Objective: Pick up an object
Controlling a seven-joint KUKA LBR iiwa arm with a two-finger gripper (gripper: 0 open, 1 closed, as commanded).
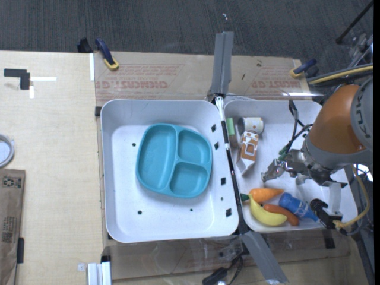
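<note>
The right bin (270, 104) holds several small items: a white cup (253, 125) lying on its side, a white and orange carton (249, 148), a green stick (230, 129) along the left wall, an orange carrot (265, 194), a yellow banana (264, 214), a red sausage-like piece (282, 212) and a blue bottle (294, 205). My gripper (274, 170) hangs over the middle of this bin, just above the carrot and right of the carton. Nothing shows between its fingers.
The left bin (113, 177) carries a teal divided plate (175, 160). A grey post (223, 61) stands behind the gap between the bins. Clamps (107, 54) sit at the cardboard's back corners. A tape roll (3, 151) lies on the bench at far left.
</note>
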